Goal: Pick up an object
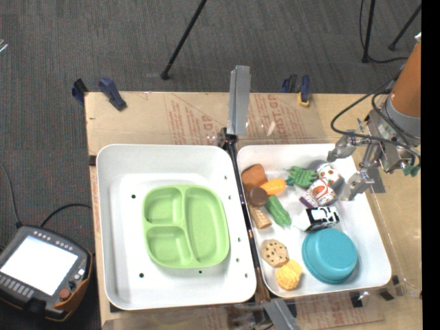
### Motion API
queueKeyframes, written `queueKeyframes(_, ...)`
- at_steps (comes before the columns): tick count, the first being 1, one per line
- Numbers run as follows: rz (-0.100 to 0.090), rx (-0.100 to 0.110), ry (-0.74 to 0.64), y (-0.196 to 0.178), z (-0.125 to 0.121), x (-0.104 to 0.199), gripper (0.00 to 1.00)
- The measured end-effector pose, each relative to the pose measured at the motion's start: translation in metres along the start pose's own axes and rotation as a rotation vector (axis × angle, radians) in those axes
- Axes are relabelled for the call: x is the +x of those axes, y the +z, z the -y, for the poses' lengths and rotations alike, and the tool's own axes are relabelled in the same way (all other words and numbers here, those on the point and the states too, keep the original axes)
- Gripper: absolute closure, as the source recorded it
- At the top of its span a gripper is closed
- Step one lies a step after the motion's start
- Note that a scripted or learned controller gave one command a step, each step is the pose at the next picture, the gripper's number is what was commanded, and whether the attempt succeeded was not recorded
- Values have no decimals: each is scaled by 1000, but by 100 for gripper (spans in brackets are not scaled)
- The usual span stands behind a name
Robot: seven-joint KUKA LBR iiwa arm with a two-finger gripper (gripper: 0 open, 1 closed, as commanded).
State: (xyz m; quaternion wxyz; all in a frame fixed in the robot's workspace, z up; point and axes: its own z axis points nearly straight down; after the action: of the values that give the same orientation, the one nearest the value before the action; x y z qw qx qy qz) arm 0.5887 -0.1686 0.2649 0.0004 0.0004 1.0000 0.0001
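Camera view: the gripper (pixel 352 165) hangs over the right bin (pixel 382 253), its jaws spread apart with nothing between them. Just beside its fingertips lies a red-and-white toy (pixel 322 193); a teal bowl (pixel 331 255), cookie (pixel 274 252) and corn (pixel 289 275) sit nearer. A green divided plate (pixel 185 226) rests in the left bin (pixel 110 205).

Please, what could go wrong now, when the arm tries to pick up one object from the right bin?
1. The toys lie crowded: the red-and-white toy, the black-and-white object and the green pickle nearly touch, so the gripper may push neighbours or catch two.
2. The gripper hangs near the right bin's far right side, so a descent there could strike the wall.
3. The blue bowl looks wide and may slip.
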Motion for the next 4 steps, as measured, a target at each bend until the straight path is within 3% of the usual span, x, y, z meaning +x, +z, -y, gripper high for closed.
queueKeyframes(1,22,4,0,148,-23,-28,0)
queueKeyframes(2,12,2,63,169,-60,-30,0)
queueKeyframes(3,3,0,194,176,-83,7,0)
queueKeyframes(4,1,0,191,177,-83,0,0)
